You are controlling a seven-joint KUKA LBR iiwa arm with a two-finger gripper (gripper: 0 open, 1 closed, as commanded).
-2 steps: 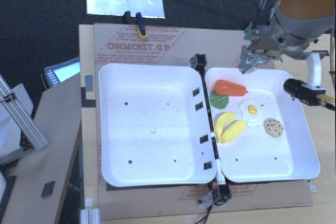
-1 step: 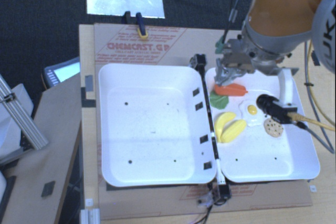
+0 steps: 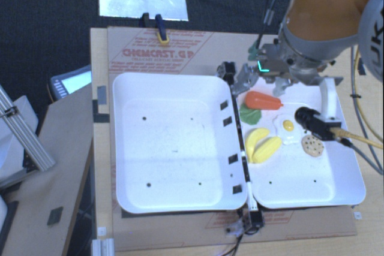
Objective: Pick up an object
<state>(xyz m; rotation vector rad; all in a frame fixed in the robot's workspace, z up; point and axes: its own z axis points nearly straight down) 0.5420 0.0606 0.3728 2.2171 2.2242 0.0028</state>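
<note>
Two white bins (image 3: 174,201) sit side by side on a cardboard-topped bench; the gripper (image 3: 251,78) hangs over the right bin's far corner, grip impossible to tell; just beside it lie a carrot (image 3: 264,100), banana (image 3: 263,145), egg (image 3: 288,126) and cookie (image 3: 312,145).

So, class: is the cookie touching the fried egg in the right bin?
Apart. The camera view shows a strip of white bin floor between the cookie and the fried egg.
</note>
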